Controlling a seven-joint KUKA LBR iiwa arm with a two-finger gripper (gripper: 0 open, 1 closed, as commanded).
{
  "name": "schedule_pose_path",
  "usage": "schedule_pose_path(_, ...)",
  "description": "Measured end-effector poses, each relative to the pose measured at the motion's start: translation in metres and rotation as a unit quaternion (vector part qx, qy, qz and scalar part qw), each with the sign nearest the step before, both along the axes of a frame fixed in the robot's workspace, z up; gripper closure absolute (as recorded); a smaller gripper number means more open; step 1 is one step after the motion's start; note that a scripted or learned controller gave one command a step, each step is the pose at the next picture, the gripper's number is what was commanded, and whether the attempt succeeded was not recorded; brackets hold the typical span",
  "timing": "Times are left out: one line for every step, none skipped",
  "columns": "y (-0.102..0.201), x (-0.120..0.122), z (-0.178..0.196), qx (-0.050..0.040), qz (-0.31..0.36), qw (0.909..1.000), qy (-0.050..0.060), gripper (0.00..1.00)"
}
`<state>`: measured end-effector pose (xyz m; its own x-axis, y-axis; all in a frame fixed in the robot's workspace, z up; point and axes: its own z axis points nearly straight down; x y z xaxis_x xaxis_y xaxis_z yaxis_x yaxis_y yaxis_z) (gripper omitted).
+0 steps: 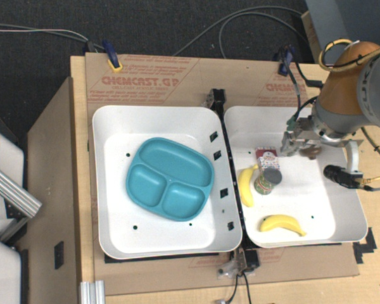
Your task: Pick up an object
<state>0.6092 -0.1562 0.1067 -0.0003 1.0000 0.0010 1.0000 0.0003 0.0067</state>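
Two white bins sit side by side on the bench — the left bin (107, 170) holds a blue divided plate (170, 178) lying flat near its middle, and the right bin (342, 223) holds the small things. In the right bin a banana (246, 186) lies along the left wall, touching a small can (266, 181) on its side, with a red-labelled packet (266, 157) just beyond the can and a second banana (282, 224) near the front edge. At the far right of that bin the gripper (299, 142) hangs low beside the packet — nothing shows between its tips, and whether it is released or clenched cannot be told.
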Motion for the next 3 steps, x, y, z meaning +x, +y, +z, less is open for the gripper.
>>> schedule_pose_path(0.005,0.008,0.061,-0.0011,0.001,1.0,0.0,1.0)
schedule_pose_path(0.006,0.01,0.116,-0.0014,0.001,1.0,-0.001,1.0)
schedule_pose_path(0.054,-0.012,0.128,0.0009,0.002,1.0,0.004,1.0)
